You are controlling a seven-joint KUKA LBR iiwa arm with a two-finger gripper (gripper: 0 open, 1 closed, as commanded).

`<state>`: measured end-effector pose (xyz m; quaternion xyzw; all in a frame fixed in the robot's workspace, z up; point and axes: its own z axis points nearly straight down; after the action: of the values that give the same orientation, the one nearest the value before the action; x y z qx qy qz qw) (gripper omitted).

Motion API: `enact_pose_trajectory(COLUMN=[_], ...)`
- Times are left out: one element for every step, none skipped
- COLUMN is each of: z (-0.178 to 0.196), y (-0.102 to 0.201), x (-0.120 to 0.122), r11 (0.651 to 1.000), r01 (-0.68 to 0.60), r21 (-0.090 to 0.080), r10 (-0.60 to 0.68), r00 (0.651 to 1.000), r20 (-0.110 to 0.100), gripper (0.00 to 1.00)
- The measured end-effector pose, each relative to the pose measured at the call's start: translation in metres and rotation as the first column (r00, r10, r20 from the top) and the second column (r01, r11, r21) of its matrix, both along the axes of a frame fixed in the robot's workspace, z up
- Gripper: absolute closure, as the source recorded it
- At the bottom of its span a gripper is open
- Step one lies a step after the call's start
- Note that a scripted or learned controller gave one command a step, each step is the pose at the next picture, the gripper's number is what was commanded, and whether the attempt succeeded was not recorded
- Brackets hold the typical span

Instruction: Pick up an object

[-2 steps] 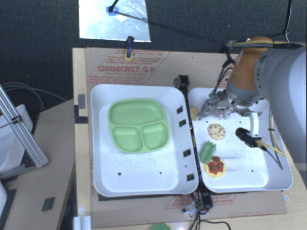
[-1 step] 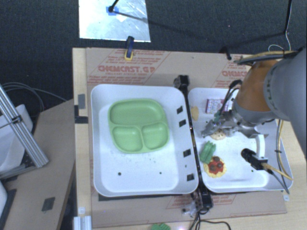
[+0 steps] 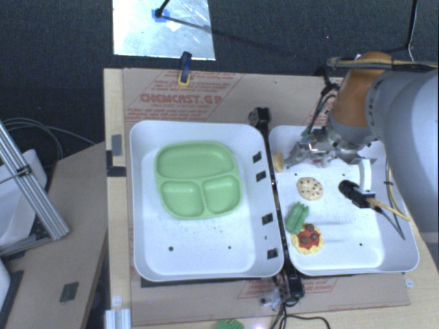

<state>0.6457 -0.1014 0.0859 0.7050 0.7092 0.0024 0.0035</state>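
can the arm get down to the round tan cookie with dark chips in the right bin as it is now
Probably yes. The gripper hangs in the right white bin, just up-left of the round tan chip-dotted cookie, which lies apart from the green toy, nothing covering it.

Grey arm (image 3: 405, 129), orange band (image 3: 353, 98), metallic wrist, perhaps thin cables.

Round speckled cookie (image 3: 310, 188) — flat on the right bin's floor, near its left wall.

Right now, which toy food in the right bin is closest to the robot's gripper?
The pale yellow piece by the bin's left wall, just left of the gripper. The cookie, green piece and pizza lie farther down.
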Motion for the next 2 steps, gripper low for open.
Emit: enact_pose_trajectory(z=[-0.002, 0.000], y=[-0.002, 0.009], x=[-0.054, -0.004], r11=[1.000, 1.000], r01=[0.006, 0.000], r21=[0.002, 0.001], r10=[-0.006, 0.000], r00=[1.000, 1.000], r20=[-0.011, -0.002], gripper=[0.00, 0.00])
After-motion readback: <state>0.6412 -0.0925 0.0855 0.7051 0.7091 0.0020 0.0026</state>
